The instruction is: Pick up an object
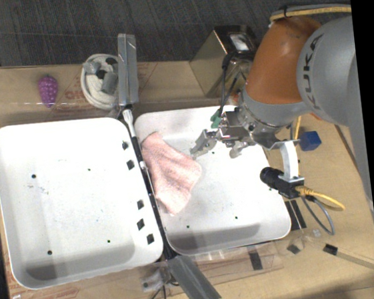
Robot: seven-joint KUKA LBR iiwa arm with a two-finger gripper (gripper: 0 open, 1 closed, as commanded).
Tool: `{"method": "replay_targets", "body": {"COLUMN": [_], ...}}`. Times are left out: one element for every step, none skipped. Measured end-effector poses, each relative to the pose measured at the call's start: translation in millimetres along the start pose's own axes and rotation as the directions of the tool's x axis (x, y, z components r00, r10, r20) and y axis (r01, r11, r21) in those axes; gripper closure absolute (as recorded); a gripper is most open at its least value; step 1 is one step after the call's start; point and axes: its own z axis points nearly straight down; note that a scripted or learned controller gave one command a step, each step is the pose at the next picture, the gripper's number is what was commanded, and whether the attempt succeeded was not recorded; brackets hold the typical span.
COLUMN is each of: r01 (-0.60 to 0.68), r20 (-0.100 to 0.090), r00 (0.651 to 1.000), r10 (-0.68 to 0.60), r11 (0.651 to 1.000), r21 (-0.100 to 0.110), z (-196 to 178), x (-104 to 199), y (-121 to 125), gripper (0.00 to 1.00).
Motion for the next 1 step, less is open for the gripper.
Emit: {"method": "replay_targets", "body": {"r01": [0.001], "r20": [0.001], "r00": [1.0], "r10": [-0.001], "r11": [1.0], "r21": [0.001], "z": [-9.7], "x": [-0.2], "y": [0.4], "gripper": [1.0]}}
